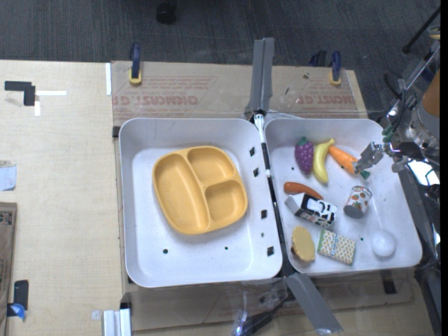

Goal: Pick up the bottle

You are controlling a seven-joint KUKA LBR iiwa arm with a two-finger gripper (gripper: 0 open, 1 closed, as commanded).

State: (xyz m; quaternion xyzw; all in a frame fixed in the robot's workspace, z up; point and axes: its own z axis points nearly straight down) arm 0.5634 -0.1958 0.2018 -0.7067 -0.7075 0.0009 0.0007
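Hand [365, 161]: above the right bin [413, 222], beside the carrot [342, 158]; grip state cannot be told.
Bottle [358, 201]: lying in the right bin, below the hand.

Even bright overhead light, soft shadows, slightly grainy

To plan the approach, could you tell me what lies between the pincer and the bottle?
In the camera view, only bare bin floor separates the pincer from the bottle.
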